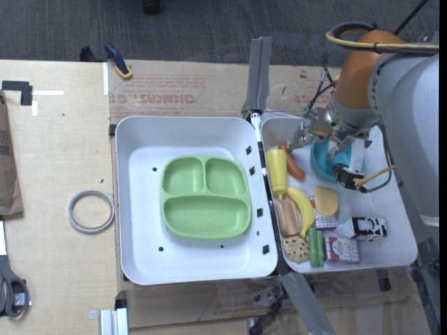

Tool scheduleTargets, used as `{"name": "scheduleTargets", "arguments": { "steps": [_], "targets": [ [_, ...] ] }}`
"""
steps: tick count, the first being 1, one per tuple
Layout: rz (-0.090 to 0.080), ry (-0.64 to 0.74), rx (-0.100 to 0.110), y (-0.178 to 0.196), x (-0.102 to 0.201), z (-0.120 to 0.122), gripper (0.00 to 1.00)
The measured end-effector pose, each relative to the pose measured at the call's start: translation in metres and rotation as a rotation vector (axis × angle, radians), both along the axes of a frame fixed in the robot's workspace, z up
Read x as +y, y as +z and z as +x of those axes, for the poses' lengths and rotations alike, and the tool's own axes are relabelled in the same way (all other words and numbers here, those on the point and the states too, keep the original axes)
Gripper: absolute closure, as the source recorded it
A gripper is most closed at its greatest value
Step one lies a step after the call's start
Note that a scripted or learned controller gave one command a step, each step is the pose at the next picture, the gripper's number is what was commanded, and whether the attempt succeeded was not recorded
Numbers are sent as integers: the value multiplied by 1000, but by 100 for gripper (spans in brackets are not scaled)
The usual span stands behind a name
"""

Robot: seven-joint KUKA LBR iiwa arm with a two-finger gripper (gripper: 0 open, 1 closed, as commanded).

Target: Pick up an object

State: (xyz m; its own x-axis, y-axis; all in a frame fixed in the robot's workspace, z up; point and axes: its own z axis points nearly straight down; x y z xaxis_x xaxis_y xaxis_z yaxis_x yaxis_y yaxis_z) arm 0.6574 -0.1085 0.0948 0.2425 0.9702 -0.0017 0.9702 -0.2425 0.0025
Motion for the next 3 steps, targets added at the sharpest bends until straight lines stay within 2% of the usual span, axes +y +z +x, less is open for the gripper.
{"name": "scheduleTargets", "arguments": {
  "steps": [1, 2, 3],
  "targets": [
    [-2, 2, 0, 11, -1, 0, 100],
    [-1, 2, 1, 10, -1, 0, 0],
    [-2, 113, 2, -2, 11, -51, 0]
  ]
}}
